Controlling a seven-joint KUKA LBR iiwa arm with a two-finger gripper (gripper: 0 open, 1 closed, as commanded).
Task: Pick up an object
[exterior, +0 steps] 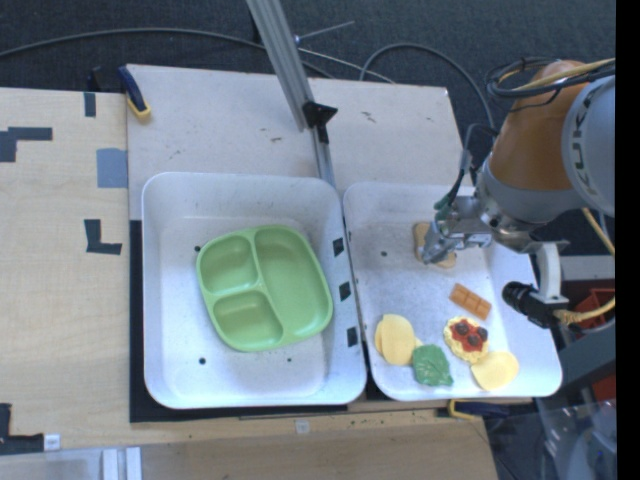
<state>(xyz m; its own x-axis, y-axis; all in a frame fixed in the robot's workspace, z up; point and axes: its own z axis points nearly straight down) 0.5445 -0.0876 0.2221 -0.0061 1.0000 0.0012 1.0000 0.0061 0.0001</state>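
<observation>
The grey and orange arm [545, 148] fills the upper right of the frame, reaching down into the right-hand bin [400, 208]. The left-hand bin [160, 268], at centre left, carries a green divided tray [265, 288]. Smaller things lie along the lower part of the right-hand bin: a yellow round piece [395, 339], a green leafy piece [432, 365], a red and yellow pizza-like piece [467, 337], a pale yellow piece [495, 370] and a small orange block [469, 301].

The gripper [437, 251] hangs low at the upper middle of that bin, right over a small tan object [430, 236] that peeks out on either side of it. Whether the claw is wide, narrow or closed on the tan object I cannot tell; the metal parts blur together.

The step in hand looks like the descent and grasp on the tan object. To do it well, the claw should straddle the object squarely, reach down close to the bin floor before closing, and lift straight up so the piece does not slip out sideways
</observation>
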